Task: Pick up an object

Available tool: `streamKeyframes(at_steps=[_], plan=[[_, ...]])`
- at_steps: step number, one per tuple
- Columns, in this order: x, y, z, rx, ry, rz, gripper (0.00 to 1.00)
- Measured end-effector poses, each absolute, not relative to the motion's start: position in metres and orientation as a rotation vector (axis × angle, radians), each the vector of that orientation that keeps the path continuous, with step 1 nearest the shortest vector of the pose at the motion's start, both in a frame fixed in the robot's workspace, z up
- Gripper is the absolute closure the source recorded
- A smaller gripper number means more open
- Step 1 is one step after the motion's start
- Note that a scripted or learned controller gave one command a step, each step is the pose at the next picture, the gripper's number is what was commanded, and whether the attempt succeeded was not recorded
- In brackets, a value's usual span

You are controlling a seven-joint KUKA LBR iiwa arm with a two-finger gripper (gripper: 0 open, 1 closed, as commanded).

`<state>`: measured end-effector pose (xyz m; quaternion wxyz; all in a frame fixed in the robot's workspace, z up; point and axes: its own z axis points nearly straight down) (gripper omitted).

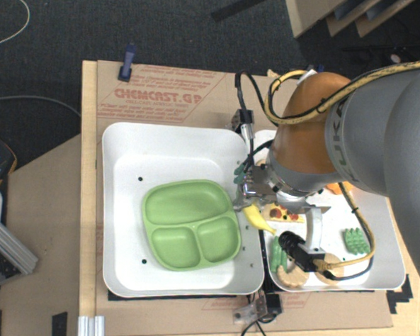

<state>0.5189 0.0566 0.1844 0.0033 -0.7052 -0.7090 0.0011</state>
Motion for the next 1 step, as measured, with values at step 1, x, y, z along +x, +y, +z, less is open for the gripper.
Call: streamKeyframes(at_steps=[1], plan=[[0.5594, 0.1034, 0.2530, -2.218, -2.232, -0.013, 1.00]])
